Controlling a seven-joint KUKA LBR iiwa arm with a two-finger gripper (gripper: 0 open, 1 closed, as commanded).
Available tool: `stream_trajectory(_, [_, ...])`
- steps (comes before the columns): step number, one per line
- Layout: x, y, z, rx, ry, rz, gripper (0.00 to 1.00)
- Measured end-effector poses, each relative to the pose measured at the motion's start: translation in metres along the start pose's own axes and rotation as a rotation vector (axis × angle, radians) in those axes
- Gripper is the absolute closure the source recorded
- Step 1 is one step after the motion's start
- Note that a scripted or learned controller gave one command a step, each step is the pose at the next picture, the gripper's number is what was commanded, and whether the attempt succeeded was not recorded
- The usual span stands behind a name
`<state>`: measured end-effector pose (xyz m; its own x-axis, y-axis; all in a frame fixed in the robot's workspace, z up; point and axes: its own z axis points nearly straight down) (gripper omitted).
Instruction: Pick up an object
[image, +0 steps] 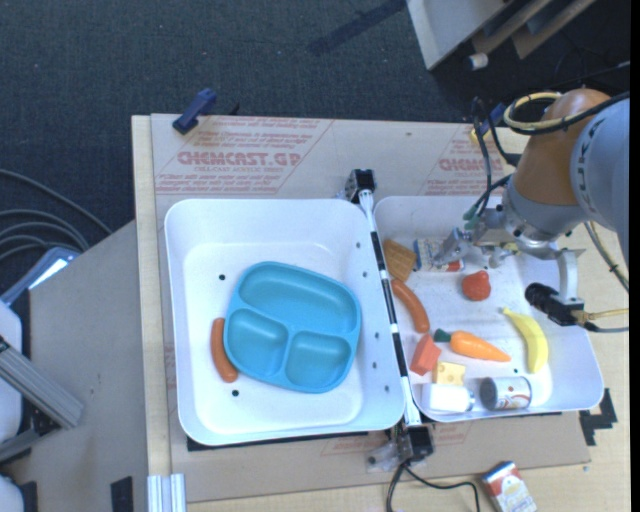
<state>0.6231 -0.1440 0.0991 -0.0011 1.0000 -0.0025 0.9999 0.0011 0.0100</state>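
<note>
White plastic forms both shallow bins, and we see the arm (565, 150) reaching in from the right over the far end of the right bin (585, 375). Its gripper (468, 245) hangs low above that bin's far-left part, and we cannot tell how its jaws stand, since the wrist and its metal fittings blur together there. No object is visibly between them. The nearest candidate, in our judgement, is the small red tomato-like piece (477, 286), which lies just beside the gripper toward the near side; being round, it offers no long axis to line up with. A brown bread-like piece (399, 260) sits to the gripper's left against the bin wall. Farther toward the near end lie a sausage (411, 305) running along the dividing wall, a carrot (480, 346) lying crosswise, a banana (530, 338) running roughly far to near by the right side, a red wedge (425, 355), a yellow cheese block (450, 374), a white block (448, 398) and a small can (505, 392) on its side. The left bin (190, 300) holds a blue divided plate (293, 327) with a second sausage (223, 350) lying just beside its left edge. We judge the pick not yet made.
</note>
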Motion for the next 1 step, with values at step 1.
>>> stream_trajectory(1, [0.0001,0.0007,-0.0102,-0.002,0.0,0.0,1.0])
